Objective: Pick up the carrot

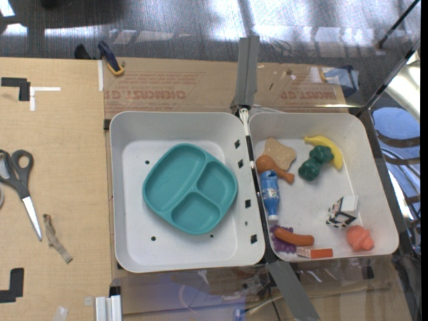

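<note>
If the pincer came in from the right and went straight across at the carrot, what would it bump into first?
Likely the salmon-pink lumpy toy, which lies right of the carrot, roughly on that line. Travelling higher, it might pass over; height is unclear.

Arm pose cannot be told at this moment, and the same goes for the wrist angle and reach. Gripper state cannot be told either, so nothing is being logged for it here.
</note>
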You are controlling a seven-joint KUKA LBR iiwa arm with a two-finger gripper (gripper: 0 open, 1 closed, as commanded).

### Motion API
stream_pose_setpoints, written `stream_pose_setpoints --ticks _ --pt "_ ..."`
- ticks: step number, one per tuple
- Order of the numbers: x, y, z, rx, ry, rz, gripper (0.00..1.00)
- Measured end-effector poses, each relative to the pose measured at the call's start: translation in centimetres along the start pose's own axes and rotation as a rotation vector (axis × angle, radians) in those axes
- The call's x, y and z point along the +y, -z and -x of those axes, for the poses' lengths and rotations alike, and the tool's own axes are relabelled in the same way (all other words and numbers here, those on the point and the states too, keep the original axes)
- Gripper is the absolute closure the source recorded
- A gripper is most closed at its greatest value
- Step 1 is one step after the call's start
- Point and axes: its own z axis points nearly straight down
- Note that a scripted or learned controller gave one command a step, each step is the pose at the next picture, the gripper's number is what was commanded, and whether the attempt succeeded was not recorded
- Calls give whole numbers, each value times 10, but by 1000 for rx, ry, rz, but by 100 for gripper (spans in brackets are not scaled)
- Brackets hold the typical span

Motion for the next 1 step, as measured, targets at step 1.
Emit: stream_pose_setpoints --ticks 1 --pt "0 -22 0 -1 330 0 100"
